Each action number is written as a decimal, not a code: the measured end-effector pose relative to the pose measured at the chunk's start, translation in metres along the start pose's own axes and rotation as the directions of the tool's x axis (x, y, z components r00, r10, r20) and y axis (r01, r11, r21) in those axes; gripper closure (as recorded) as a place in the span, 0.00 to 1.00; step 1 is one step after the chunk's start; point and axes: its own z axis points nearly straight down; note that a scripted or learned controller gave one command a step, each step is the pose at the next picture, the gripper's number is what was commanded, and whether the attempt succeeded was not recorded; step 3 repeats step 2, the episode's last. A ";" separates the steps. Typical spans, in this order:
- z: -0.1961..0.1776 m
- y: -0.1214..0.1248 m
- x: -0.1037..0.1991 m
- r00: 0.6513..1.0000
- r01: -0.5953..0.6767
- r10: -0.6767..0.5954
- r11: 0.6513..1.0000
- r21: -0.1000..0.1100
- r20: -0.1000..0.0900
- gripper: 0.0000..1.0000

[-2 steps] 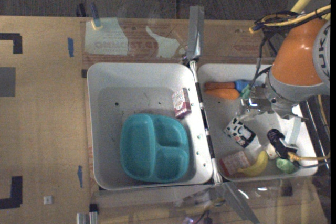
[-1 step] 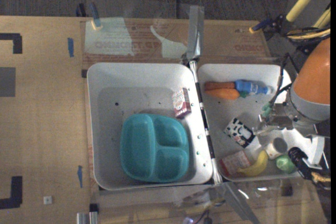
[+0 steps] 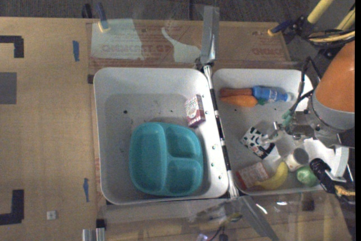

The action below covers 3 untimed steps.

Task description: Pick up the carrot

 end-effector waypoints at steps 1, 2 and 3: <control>0.005 0.081 0.034 0.986 0.166 -0.166 0.986 -0.004 0.002 0.00; 0.069 0.151 -0.005 0.996 0.086 -0.086 0.996 -0.003 0.002 0.00; 0.069 0.151 -0.005 0.996 0.086 -0.086 0.996 -0.003 0.002 0.00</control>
